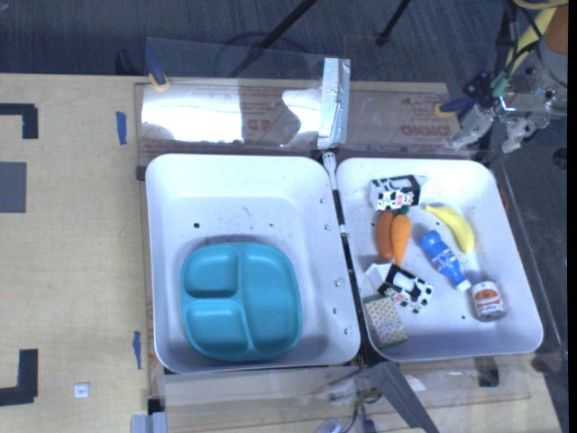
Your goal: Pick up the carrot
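The orange carrot (394, 234) lies in the right bin (514, 332), in its left half, pointing toward the front. Its upper end touches a black-and-white cow-patterned toy (397, 190). My gripper (491, 133) hangs above the bench just past the right bin's far right corner, well away from the carrot and up to its right. Its fingers are spread apart with nothing between them.
Close around the carrot lie a yellow banana (453, 225), a blue bottle (444, 258), a second cow-patterned toy (407, 289), a speckled block (386, 321) and a small can (487, 300). A blue divided plate (242, 300) sits in the left bin (180, 188).
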Tool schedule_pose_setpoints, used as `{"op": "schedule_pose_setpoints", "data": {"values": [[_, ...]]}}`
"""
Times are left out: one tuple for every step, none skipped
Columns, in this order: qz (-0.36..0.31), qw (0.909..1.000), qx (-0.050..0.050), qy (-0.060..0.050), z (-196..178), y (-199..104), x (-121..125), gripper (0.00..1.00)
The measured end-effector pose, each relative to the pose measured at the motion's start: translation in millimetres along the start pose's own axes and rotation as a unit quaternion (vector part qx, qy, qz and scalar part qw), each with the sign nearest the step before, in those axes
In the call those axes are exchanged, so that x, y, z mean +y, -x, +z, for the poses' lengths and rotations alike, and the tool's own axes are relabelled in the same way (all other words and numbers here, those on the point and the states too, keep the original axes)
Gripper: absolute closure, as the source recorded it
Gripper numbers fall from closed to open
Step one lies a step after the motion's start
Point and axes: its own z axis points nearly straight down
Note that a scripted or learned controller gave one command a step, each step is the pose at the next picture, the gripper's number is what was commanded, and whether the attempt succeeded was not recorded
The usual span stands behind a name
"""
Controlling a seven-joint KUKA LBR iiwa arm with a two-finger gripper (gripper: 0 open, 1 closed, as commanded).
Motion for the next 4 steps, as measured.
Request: {"op": "schedule_pose_setpoints", "data": {"values": [[-0.099, 0.9951, 0.0, 0.0, 116, -70, 3, 0.0], [-0.201, 0.9795, -0.001, 0.002, 189, -42, -45, 0.0], [-0.2, 0.9798, -0.002, 0.006, 177, -41, -44, 1.0], [-0.09, 0.9959, -0.001, 0.002, 177, -13, -29, 1.0]]}}
